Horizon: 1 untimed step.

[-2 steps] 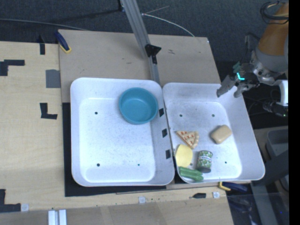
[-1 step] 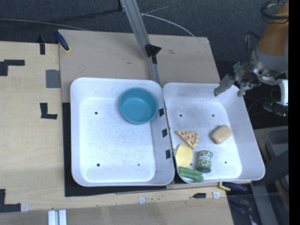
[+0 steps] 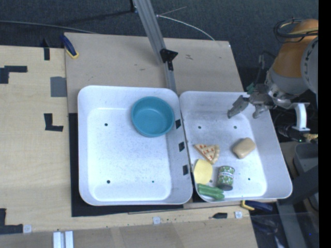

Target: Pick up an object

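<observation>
Overhead view of the desk carrying 2 shallow white plastic bins. You are looking at the approach step: the grey two-finger gripper is hanging over the upper part of the right white bin, its fingers spread wide and holding nothing. The candidate things are lying lower in that bin: a tan rounded bread-like lump, a triangular toy pizza slice, a yellow wedge of toy cheese, a small green tin can and a green pod-shaped toy vegetable. The tan lump is sitting nearest, apart from the others; the next move is probably calling for a shift toward it, a descent and a closing. A round blue bowl is resting in the left white bin. The can's label is too small to read.
</observation>
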Each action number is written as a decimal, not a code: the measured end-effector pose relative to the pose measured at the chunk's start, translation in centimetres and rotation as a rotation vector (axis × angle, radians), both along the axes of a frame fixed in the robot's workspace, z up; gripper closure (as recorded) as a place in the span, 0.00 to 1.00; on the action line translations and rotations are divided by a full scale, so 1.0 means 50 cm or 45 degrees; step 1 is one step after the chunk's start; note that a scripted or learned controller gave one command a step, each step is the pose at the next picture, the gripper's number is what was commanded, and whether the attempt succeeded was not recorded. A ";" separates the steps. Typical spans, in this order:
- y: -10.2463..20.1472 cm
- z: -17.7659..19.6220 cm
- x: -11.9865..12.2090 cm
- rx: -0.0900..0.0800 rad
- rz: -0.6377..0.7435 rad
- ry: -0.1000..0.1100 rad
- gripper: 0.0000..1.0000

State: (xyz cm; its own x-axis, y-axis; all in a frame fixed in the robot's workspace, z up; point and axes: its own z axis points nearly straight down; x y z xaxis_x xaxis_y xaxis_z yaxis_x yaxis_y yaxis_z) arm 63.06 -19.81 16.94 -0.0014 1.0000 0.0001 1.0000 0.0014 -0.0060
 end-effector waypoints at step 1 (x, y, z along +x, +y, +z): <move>-0.007 -0.118 -0.019 0.000 -0.001 0.001 0.00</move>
